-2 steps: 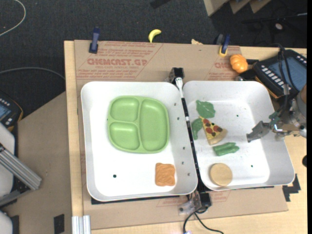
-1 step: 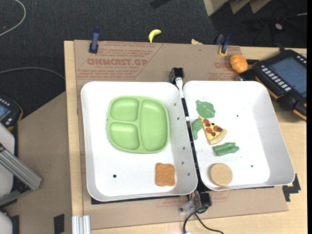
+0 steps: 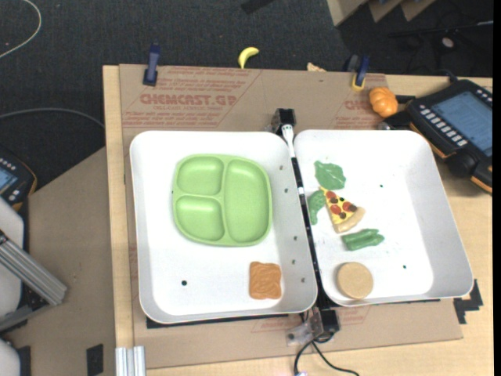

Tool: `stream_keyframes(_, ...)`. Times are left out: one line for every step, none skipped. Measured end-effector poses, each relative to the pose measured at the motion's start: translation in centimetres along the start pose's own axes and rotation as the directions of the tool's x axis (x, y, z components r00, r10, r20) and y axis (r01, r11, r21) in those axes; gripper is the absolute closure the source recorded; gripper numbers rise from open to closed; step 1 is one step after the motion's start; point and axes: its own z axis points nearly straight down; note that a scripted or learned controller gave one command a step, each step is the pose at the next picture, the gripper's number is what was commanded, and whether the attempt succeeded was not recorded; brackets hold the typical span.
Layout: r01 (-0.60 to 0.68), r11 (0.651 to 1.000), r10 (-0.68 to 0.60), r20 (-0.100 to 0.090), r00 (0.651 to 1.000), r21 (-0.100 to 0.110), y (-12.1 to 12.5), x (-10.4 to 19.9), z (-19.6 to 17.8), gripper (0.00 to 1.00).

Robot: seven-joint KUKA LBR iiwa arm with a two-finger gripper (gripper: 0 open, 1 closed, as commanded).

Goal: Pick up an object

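In the right bin lie a toy pizza slice, a green leaf piece, a second green piece beside the divider, a green bean-like piece and a round tan disc near the front edge. The left bin holds a green divided plate and an orange-brown toy cutlet at its front right.
A yellow banana toy and an orange toy sit on the cardboard behind the bins. Two blue clamps hold the board's back edge. A black handheld pendant lies at the right.
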Motion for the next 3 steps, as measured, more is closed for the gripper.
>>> stream_keyframes(-0.001,1.0,0.001,-0.008,1.0,0.018,-0.5,0.9,10.4,1.0)
stream_keyframes(-0.005,1.0,0.005,0.003,1.0,-0.005,0.3,-4.1,0.6,1.0)
stream_keyframes(0.001,1.0,-0.001,-0.01,1.0,0.019,-2.5,0.2,12.2,1.0)
